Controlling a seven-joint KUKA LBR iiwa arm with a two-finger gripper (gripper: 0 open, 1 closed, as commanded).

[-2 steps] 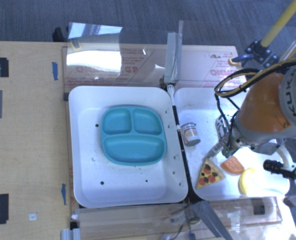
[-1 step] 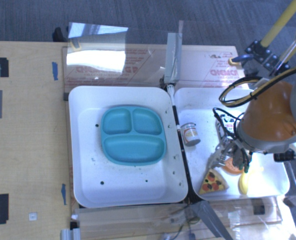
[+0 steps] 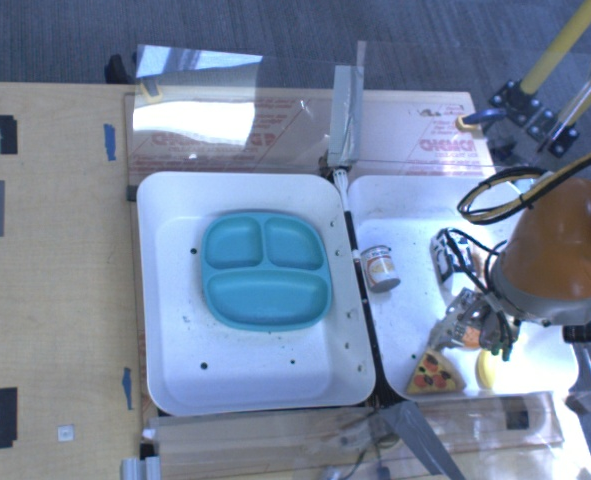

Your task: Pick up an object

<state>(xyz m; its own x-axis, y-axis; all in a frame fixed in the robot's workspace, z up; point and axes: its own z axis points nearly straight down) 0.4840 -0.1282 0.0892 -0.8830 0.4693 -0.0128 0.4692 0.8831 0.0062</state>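
In the right bin point(image 3: 405, 203) a small silver can point(image 3: 380, 268) lies near the divider on the left. A toy pizza slice point(image 3: 435, 376) rests at the bin's front edge, and a yellow object point(image 3: 488, 370) sits just right of it. My gripper point(image 3: 472, 328) hangs low over the front right part of this bin, just above and between the pizza slice and the yellow object. The arm's grey and orange wrist point(image 3: 560, 253) covers the bin's right side. I see nothing clearly held.
The left bin point(image 3: 165, 298) holds a teal divided plate point(image 3: 266, 270) at its middle. A clear panel and a metal post point(image 3: 345, 108) stand behind the bins. Black cables point(image 3: 495, 193) loop near the wrist. A yellow-poled frame point(image 3: 560, 43) stands at the back right.
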